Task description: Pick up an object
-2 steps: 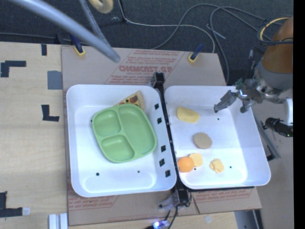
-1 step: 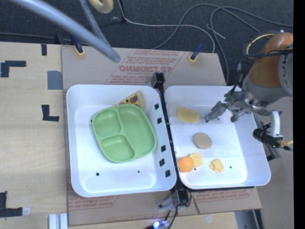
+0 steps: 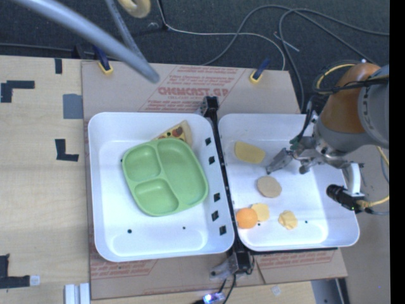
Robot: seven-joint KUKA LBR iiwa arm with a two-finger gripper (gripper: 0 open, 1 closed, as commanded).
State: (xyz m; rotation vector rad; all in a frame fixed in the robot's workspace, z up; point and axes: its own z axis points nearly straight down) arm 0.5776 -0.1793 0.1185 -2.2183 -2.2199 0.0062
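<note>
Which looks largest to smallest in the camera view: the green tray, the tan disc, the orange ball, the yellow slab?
1. Green tray, by far.
2. Yellow slab and tan disc: look alike, so no ranking.
3. Orange ball, slightly smaller.

Two shallow white plastic bins sit side by side, the left bin (image 3: 101, 189) touching the right bin (image 3: 340, 238) along a black clip strip (image 3: 218, 170) that runs between them. Both rest on a brown printed cardboard sheet (image 3: 190, 84), held at its far edge by two yellow clamps (image 3: 104, 66) (image 3: 256, 76). The sheet lies on a pale wooden bench (image 3: 38, 189) marked with black tape pieces (image 3: 63, 149). Thin black cables (image 3: 253, 24) trail over dark floor (image 3: 329, 5) beyond; a blurred grey tube (image 3: 63, 11) crosses the upper left
</note>
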